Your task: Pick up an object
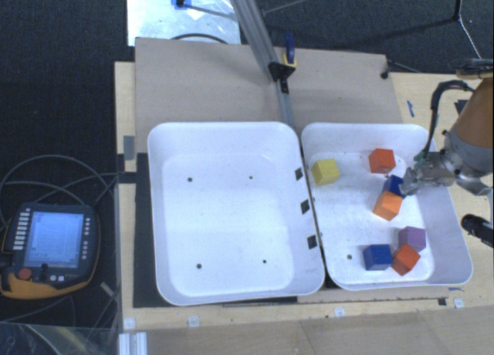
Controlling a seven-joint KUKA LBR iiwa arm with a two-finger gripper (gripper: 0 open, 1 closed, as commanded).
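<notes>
Tabletop [255, 87] of pale wood and brown board carries two shallow white bins side by side. Left bin [231, 211] is the bigger-looking of the pair, with a few small dark holes in its floor. Right bin [444, 214] holds all the blocks. Grey arm [471, 145] with its orange band reaches in from the right, and its end effector [411, 182] sits low over the right bin's upper right part, just beside a dark blue block [395, 184] that is partly hidden by it; whether it is open, closed or gripping that block cannot be told from this angle. A handheld control pendant [48, 249] lies on the dark floor to the left (its screen is lit).

Among the blocks, a yellow block [326, 171] lies near the bin's left wall, an orange-red block [381, 160] sits above the end effector, and an orange block [388, 205] touches the dark blue one from below. Near the lower right corner, a purple block [412, 237], a blue block [377, 257] and a red-orange block [405, 259] cluster together.
</notes>
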